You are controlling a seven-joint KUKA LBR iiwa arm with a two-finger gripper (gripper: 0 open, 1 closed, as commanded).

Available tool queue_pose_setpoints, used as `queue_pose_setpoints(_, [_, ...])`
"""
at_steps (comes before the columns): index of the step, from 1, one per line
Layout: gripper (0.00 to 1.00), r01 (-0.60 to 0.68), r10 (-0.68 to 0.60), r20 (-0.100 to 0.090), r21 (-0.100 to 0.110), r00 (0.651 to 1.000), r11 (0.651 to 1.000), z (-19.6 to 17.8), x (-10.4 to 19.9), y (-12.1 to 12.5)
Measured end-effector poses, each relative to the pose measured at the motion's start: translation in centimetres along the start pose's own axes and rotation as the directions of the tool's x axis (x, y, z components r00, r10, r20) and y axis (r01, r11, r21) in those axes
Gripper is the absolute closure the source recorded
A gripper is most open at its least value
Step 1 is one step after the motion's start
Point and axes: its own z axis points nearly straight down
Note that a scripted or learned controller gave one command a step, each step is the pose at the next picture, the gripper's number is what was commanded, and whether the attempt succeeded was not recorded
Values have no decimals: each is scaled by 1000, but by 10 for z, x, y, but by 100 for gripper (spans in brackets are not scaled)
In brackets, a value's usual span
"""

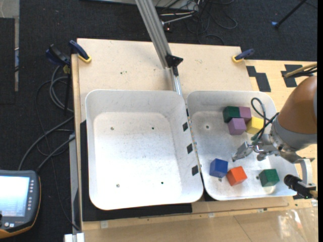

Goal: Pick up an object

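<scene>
Gripper [246,152] hovering in the right bin [202,183], fingers spread, nothing between them. Just near and left of it: orange cube [236,175], beside blue cube [218,167]. Probably light, stiff, smooth-sided; best taken across two opposite flat faces.

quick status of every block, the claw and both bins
claw: low over right bin, nothing seen between its fingers
blue block: on bin floor, touching orange
orange block: on floor
green block: on floor, alone
dark green block: clustered with purple
purple blocks: clustered
yellow block: partly hidden
left bin: holds no blocks
right bin: holds the blocks
</scene>
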Motion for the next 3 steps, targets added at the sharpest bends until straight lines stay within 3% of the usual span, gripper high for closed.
queue_pose_setpoints(1, [0, 0, 0, 1, -3, 1000, 1000, 25, 0, 0])
queue_pose_setpoints(2, [100, 0, 0, 2, -7, 1000, 1000, 14, 0, 1])
queue_pose_setpoints(3, [100, 4, -4, 4, -11, 1000, 1000, -44, -1, 12])
